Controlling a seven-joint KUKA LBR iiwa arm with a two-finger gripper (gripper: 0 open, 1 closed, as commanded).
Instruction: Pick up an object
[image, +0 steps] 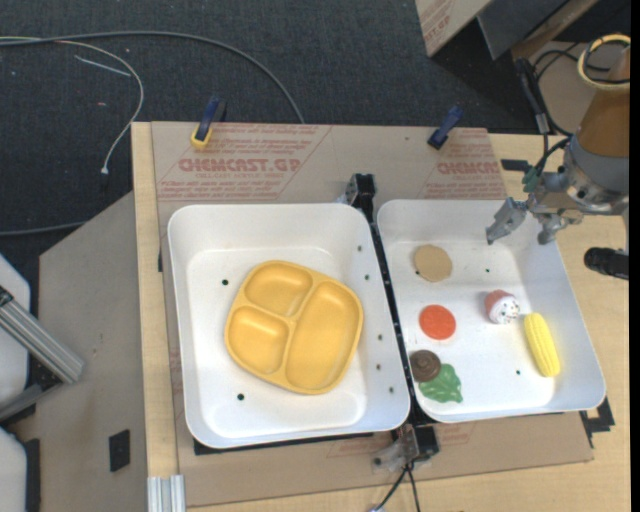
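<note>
Now the gripper (524, 226) hangs over the far edge of the right bin (570, 385), fingers spread wide with nothing between them. Below it lie a tan disc (433, 263), an orange disc (437, 322), a corn cob (541, 343) and a small pink-and-white toy (501, 306). A yellow divided plate (293, 325) sits in the left bin (195, 255).

The arm (605, 120) was cut off by the right edge above its orange band, so only the wrist end showed. The claw (525, 225) hung over the right bin (570, 300); its two fingers stood apart, with nothing between them. A small pink and white item (502, 306) was too small to identify. The brown piece (426, 364) partly overlapped the green one (443, 385), hiding part of it. A dark object (612, 262) on the counter (160, 400) ran off the right edge.
</note>
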